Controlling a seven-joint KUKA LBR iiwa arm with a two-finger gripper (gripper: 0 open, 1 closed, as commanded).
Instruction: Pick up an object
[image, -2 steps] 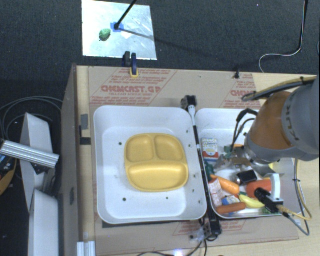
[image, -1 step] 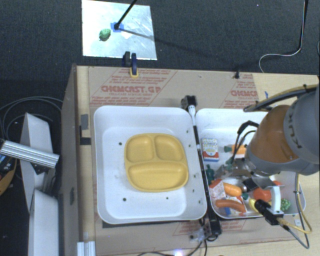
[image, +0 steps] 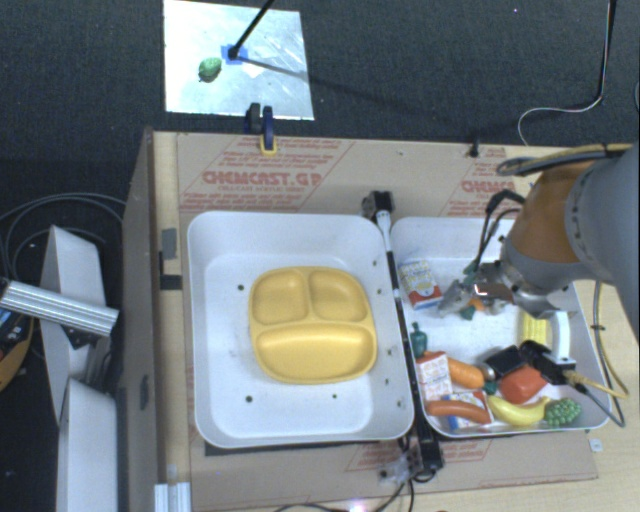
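The right bin (image: 455, 232) holds several toy foods. A white and red packet (image: 418, 277) lies at its left side, with a small green piece (image: 418, 341) below it. Toward the front lie a small carton (image: 433, 376), an orange carrot (image: 466, 373), a hot dog (image: 458, 408), a banana (image: 515, 411), a red piece (image: 523, 383) and a green broccoli (image: 563, 410). A yellow corn cob (image: 535, 328) lies at the right. My gripper (image: 463, 298) hangs low over the middle of this bin, just right of the packet.
The left bin (image: 225, 250) holds a yellow divided plate (image: 311, 325). The grey arm with its orange band (image: 545, 220) covers the right bin's upper right. A black clip (image: 379, 205) sits on the divider between the bins. Cables trail at the far right.
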